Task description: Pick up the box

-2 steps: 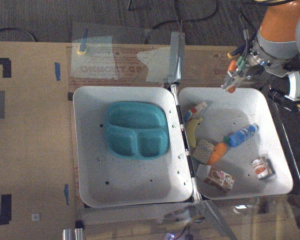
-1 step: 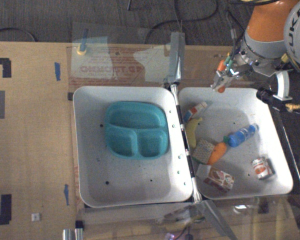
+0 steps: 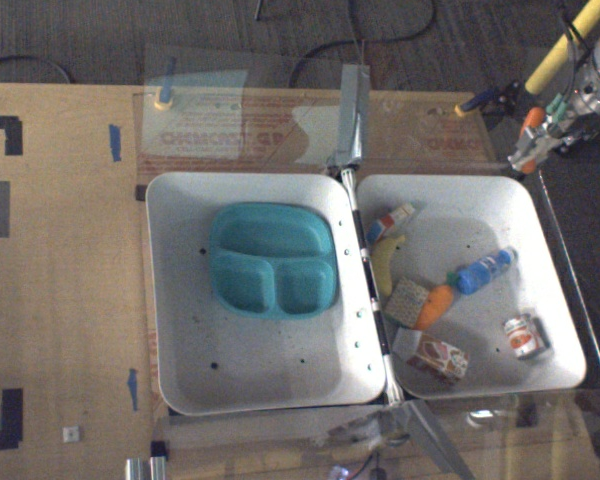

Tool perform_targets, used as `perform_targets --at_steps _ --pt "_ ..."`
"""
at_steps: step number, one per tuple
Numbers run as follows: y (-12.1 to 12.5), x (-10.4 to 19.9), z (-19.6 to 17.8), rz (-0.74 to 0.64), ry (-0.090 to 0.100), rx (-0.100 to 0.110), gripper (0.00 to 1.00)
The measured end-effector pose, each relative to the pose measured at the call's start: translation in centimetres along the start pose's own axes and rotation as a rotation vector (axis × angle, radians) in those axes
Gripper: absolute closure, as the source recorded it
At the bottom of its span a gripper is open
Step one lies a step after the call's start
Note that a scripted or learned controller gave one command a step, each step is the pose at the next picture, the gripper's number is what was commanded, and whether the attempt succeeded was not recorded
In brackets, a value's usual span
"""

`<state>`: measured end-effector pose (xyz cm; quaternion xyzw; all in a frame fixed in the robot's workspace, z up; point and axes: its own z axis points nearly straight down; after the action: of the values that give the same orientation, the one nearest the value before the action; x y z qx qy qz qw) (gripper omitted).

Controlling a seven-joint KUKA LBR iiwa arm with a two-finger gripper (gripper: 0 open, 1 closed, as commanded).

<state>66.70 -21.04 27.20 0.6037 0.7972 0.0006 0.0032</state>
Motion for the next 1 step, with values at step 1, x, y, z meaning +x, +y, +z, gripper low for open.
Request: perform_targets --at_steps 1 --pt "-0.2 -1.24 -16.51 0.167 0.0 0.001 1.0"
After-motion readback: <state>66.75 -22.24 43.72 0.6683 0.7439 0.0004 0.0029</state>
